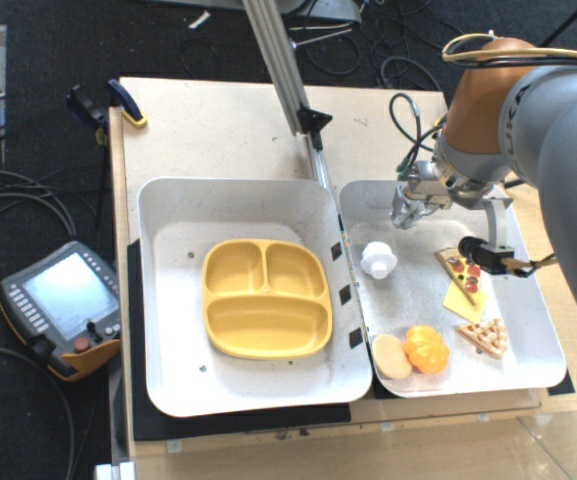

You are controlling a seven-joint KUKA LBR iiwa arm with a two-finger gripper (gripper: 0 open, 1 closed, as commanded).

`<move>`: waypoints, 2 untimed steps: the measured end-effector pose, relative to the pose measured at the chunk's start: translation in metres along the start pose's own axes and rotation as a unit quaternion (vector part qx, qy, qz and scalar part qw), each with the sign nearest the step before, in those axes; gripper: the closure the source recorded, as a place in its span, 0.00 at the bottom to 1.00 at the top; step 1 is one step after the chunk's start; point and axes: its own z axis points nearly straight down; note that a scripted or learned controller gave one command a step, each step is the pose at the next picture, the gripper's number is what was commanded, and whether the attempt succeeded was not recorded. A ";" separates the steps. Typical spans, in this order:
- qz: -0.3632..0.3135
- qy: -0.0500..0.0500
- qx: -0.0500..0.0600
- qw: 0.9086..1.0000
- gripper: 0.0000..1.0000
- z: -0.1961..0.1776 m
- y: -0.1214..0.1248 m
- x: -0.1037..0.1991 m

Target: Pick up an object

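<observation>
**Still nothing lifted: tool hangs over the right bin's far end**

So the pick looks barely begun. The tool (409,211) hangs over the far part of the right bin (533,363), above bare white floor, and nothing shows between its tips. Whether those tips stand apart or together I cannot tell; they are too small and too blurred against the bin. As I judge it, choosing a thing, coming down on it, closing and lifting are all left to do.

The right bin holds every loose thing. A small white cup (378,260) sits nearest the tool, just to its near-left, close to the wall shared with the other bin. A pizza slice (464,285) lies toward the right side, with a small dark part of the arm's fittings just beyond its far end. At the near end, a pale round cookie (392,357) touches an orange fruit (427,349), and a waffle piece (483,336) lies just to their right.

The left bin (168,368) carries one thing, a yellow divided plate (267,298), flat in its middle, its three compartments bare. Both bins sit side by side on the counter (208,128).
</observation>
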 end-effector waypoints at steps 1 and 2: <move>0.000 0.000 -0.003 1.000 1.00 -0.060 0.002 -0.008; -0.001 0.000 -0.003 1.000 1.00 -0.124 0.003 -0.013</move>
